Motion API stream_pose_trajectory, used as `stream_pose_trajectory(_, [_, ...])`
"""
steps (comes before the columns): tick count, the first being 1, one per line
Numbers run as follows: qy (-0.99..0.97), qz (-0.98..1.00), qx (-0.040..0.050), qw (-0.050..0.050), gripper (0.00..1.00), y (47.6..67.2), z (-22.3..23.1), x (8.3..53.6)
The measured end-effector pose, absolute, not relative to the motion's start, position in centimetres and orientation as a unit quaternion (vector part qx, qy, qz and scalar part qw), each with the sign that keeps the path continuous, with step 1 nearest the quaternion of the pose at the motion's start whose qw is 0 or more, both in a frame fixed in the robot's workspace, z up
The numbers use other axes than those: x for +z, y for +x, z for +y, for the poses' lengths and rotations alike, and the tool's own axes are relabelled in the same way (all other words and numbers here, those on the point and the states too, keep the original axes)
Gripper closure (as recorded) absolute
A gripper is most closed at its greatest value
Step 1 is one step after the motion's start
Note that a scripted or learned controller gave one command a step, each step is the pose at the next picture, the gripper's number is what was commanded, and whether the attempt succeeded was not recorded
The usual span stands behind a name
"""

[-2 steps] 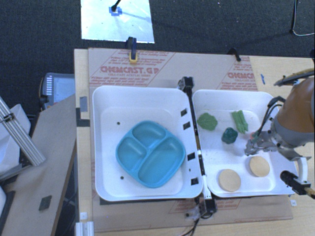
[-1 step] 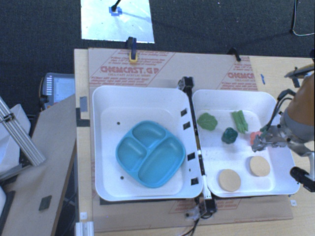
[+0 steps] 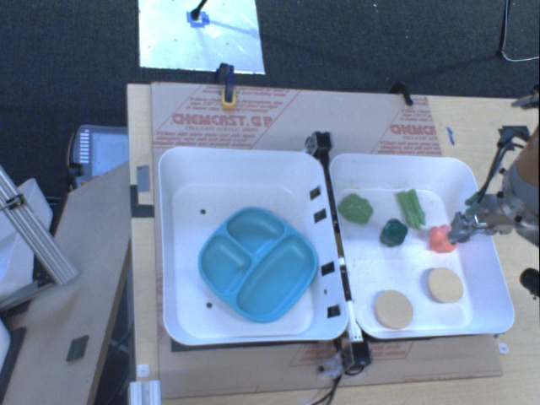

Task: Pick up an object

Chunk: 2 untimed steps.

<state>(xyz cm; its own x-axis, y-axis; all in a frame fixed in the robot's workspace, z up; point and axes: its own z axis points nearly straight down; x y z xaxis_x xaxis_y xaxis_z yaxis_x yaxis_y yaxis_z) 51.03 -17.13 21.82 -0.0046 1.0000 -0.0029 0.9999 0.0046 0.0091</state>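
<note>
White plastic formed both shallow bins, set side by side on the bench. The left bin [image 3: 181, 184] held a blue divided plate [image 3: 257, 262] with three compartments, lying flat near the bin's middle and a little toward the divider between the bins.

In the right bin [image 3: 371, 171], going from the divider outward, a light green leafy piece [image 3: 355, 208] lay near the upper left. Just right of it and lower sat a dark teal lump [image 3: 393, 232]. Above that, a green ridged strip [image 3: 412, 207] lay tilted, running from upper left to lower right. Toward the front of the bin rested a tan round disc [image 3: 393, 309], and a second tan disc [image 3: 445, 285] lay further right and a little higher, the two apart from each other.

A small salmon-red piece [image 3: 440, 240] sat near the bin's right wall, above the second disc. The gripper [image 3: 462, 229] reached in from the right, its tip right against that red piece; at this scale it was not possible to tell how the jaws stood, or whether the piece lay between them.
</note>
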Motion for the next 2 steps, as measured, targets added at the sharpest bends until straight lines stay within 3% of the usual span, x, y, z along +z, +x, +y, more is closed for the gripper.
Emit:
stream_pose_trajectory(1, [0.705,0.709,0.0019,0.004,1.0,51.2,-17.2,27.2])
stream_pose_trajectory(2, [0.704,0.711,0.0016,0.001,1.0,51.5,-12.3,27.5])
